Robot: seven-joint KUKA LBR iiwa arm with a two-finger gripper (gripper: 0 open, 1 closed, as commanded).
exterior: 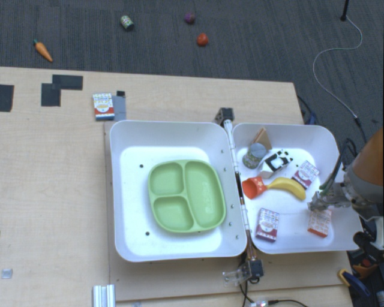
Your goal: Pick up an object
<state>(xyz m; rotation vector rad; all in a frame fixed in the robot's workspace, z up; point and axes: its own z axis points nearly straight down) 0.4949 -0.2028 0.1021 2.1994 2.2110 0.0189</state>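
- The gripper [321, 202] sits at the right side of the right bin [327, 137], low over a small red-and-white packet [320, 223] near the bin's right wall; whether the fingers are wide or narrow cannot be told, and nothing shows clearly between them.
- The arm [367, 174] comes in from the right edge of the frame, its orange band just above the wrist.
- Crowding the right bin: a banana [288, 186] in the middle, a red scoop [253, 187] touching its left end, a grey can [254, 157] above that, a black-and-white piece [278, 160] beside the can, a brown stick [260, 136] near the top wall.
- A second packet [306, 174] lies just above and left of the gripper, near the banana's right end; a third, a carton [267, 225], lies at the lower left of the bin.
- The left bin [129, 180] holds a green divided plate [186, 196].
- On the bench, upper left of the bins, stands a small box [104, 106].
- On the floor at the top of the frame: a carrot [42, 50], a small can [126, 23], a purple ball [189, 18] and a red ball [203, 39].
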